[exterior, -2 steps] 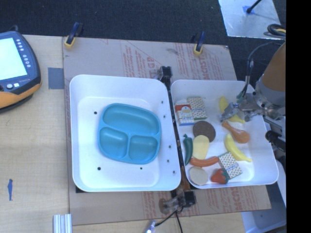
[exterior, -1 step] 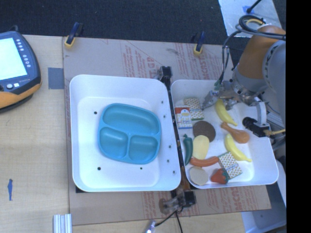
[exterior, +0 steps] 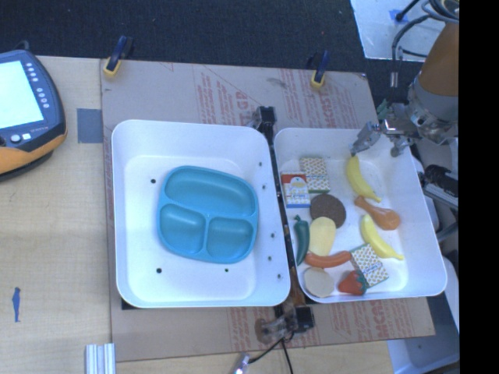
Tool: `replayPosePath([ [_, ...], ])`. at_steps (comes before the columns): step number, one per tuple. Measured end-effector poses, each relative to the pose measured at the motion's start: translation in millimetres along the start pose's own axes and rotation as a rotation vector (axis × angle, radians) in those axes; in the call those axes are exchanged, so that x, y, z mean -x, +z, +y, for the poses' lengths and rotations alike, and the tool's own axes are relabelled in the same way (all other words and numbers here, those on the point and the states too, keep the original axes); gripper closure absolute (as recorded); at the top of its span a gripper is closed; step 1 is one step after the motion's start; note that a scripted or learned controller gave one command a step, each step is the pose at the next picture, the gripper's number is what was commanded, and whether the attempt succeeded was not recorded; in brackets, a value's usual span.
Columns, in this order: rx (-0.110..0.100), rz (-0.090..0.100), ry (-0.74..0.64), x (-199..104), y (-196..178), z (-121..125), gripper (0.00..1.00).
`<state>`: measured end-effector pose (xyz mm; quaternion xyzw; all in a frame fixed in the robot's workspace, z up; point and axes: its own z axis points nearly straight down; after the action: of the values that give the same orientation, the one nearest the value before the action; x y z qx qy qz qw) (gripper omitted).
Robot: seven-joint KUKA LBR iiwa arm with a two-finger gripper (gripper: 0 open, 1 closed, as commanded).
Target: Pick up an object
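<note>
My gripper [exterior: 383, 138] hangs over the far right corner of the right bin [exterior: 430, 232], open, with nothing between its fingers. Just below it lies a yellow banana [exterior: 359, 178]. Further down the bin sit an orange drumstick-shaped toy [exterior: 380, 213], a second yellow banana [exterior: 379, 240], a brown round patty [exterior: 327, 208], a pale yellow piece [exterior: 322, 234], a green pepper [exterior: 301, 238], an orange sausage [exterior: 328, 260], a red strawberry [exterior: 352, 283], a white round slice [exterior: 318, 283] and small printed cartons [exterior: 314, 170].
The left bin [exterior: 132, 146] holds a blue sectioned plate [exterior: 207, 213]. A teach pendant [exterior: 25, 107] lies on the bench at far left. Clamps [exterior: 117, 57] hold the cardboard sheet at the back edge.
</note>
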<state>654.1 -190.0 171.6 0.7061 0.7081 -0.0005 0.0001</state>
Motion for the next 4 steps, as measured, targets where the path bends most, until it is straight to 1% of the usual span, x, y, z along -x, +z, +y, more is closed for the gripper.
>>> replayPosePath([
  [1, -0.004, 0.000, -0.002, 11.1, 50.4, -24.1, 0.00],
  [2, -0.002, 0.000, -0.003, 21.2, 79.9, 2.2, 0.00],
  [3, -0.004, 0.000, -0.001, 2.5, 80.1, -65.2, 0.00],
  [4, -0.002, 0.001, -0.002, -26.2, 79.4, 2.5, 0.00],
])
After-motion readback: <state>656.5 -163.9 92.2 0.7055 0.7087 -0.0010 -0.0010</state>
